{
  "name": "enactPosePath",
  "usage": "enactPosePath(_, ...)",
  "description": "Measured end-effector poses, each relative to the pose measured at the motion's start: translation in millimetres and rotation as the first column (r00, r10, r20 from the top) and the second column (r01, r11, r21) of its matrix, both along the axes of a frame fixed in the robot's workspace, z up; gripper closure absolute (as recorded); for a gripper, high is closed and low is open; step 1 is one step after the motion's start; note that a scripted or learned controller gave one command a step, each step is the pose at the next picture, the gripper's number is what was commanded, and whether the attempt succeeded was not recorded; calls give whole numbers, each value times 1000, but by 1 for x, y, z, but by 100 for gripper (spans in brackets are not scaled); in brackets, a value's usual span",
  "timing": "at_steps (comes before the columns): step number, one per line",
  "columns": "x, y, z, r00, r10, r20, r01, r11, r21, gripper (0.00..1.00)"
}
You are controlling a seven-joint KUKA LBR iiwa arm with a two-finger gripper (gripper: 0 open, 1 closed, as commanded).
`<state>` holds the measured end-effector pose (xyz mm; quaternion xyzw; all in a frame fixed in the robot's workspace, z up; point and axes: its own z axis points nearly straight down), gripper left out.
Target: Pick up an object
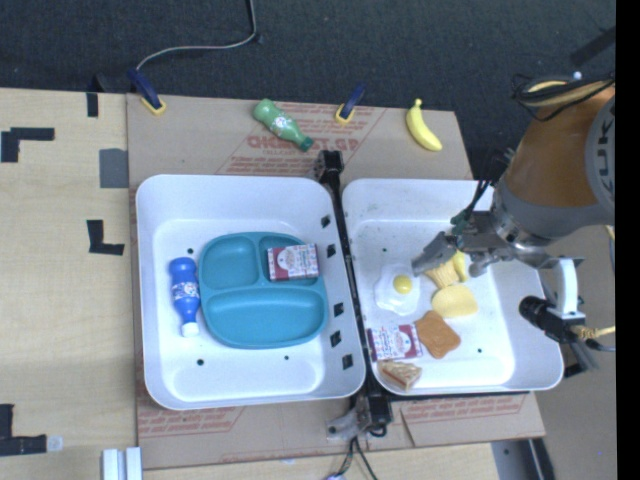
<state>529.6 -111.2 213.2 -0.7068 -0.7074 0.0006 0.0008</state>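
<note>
Camera view: my gripper (452, 259) over the right bin (520, 368), jaws apart, nothing held. Best: centre on the cheese (455, 301), descend straight, avoid the egg (398, 292).

This looks like a robotics lab. Two white bins (150, 268) sit on a cardboard sheet (200, 138) clamped to the tabletop (60, 268) with blue-and-yellow clamps (148, 93). Black tape marks (100, 238) dot the wood, a cable (235, 28) trails over dark carpet (400, 28), and toy food fills the bins.
</note>
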Motion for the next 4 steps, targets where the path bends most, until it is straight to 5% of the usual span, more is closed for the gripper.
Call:
enactPosePath(1,-5,-40,-88,1000,-1,-2,1,1000,1,0)
enactPosePath(2,-45,-16,-127,1000,-1,6,1,1000,-2,0)
enactPosePath(3,-44,-17,-117,1000,-2,7,3,1000,-3,100)
enactPosePath(4,-10,40,-29,1000,1,2,-1,1000,0,100)
